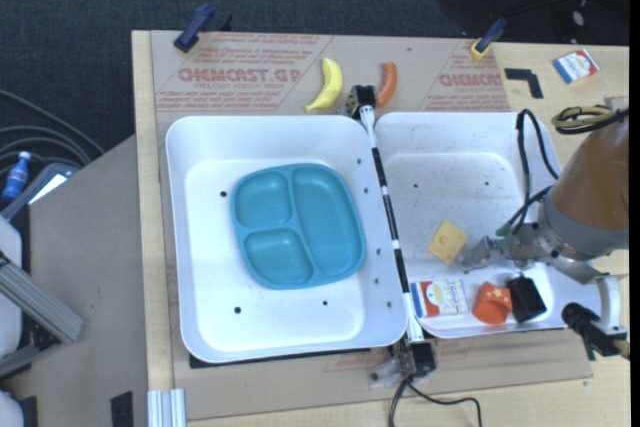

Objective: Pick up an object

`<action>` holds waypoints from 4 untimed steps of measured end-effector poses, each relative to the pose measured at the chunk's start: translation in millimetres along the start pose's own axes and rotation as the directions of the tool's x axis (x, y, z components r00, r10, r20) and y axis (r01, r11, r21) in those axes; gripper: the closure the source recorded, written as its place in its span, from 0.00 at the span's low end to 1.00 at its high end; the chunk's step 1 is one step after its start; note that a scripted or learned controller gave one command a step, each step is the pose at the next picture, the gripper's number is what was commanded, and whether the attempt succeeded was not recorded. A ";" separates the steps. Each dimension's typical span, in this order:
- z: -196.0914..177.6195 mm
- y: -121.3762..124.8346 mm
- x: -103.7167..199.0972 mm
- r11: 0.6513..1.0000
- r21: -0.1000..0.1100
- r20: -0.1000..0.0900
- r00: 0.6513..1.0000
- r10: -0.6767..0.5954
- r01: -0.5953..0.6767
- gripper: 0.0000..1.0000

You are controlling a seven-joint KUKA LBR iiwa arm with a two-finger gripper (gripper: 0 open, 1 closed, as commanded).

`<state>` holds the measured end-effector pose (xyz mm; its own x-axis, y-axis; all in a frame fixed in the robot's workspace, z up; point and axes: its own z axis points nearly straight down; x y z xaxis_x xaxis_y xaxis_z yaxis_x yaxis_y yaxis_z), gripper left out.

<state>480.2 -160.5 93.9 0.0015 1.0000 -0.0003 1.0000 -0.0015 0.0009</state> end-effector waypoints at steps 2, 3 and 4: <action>-9.6 0.2 0.1 1.000 -0.001 0.001 1.000 0.001 -0.001 0.00; 9.8 -1.6 36.9 1.000 0.004 -0.003 1.000 -0.002 0.002 0.00; 0.1 -1.5 36.6 1.000 0.003 -0.002 1.000 -0.001 0.001 1.00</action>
<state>478.8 -123.9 93.9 0.0008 1.0000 0.0015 1.0000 -0.0008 -0.0020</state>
